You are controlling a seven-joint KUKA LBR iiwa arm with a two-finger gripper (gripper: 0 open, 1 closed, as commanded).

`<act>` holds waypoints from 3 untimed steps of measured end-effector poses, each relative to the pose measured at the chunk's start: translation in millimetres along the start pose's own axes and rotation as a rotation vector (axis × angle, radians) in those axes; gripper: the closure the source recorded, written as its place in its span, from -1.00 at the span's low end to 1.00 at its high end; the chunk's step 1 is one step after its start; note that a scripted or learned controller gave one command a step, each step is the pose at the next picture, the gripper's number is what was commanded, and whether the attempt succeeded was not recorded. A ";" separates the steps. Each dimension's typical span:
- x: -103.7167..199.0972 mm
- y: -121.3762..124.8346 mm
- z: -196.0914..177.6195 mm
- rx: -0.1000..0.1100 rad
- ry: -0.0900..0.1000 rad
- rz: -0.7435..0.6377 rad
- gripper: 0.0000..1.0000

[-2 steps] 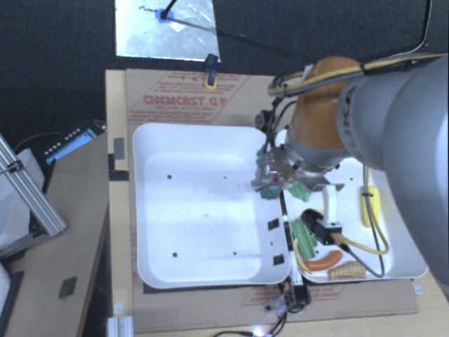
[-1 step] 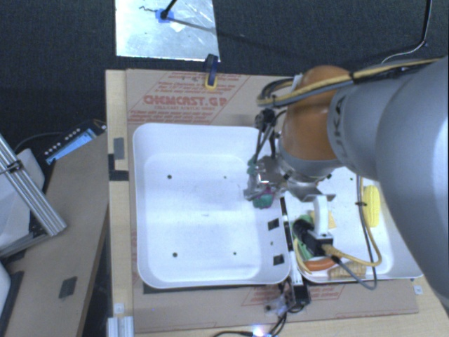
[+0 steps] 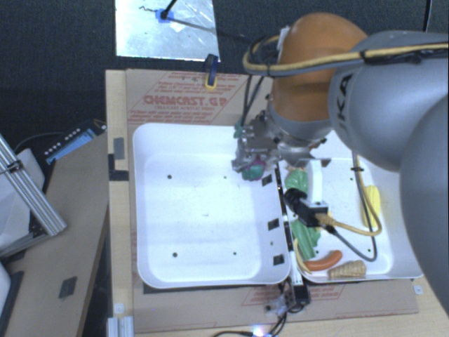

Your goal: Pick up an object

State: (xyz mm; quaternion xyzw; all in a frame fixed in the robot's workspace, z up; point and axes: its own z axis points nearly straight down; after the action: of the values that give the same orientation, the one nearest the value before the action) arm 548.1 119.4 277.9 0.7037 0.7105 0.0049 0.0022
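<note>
Teal-and-pink lump, small object (image 3: 252,168), sits right under my gripper (image 3: 250,161), over the left bin (image 3: 175,258), just left of the divider (image 3: 283,209) between the two bins. Looks like it's between my fingertips, but the view is too blurred there to confirm contact or a real hold. Can't tell how wide my fingers are set either.

Everything else lies right of the divider, in the right bin (image 3: 393,269): green item (image 3: 300,188) touching the divider, yellow piece (image 3: 372,201) further right, orange sausage shape (image 3: 323,260) and tan wedge (image 3: 349,270) near the front rim.

Key relation: the lump is directly below the gripper, no sideways offset I can read, so the coming move looks like a straight vertical one. Long axis of the lump not readable; it looks roughly round.

Judgement: grasp unverified. Risk is a slip, or clipping the divider, since I'm working close beside it.
</note>
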 end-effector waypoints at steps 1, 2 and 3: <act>25.9 49.6 47.7 0.009 -0.004 0.002 1.00; 66.9 29.0 49.9 0.011 -0.002 0.002 1.00; 104.0 52.7 85.3 0.009 -0.003 0.003 1.00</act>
State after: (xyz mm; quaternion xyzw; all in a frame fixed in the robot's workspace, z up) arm 600.7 224.3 193.5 0.7048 0.7094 0.0007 0.0001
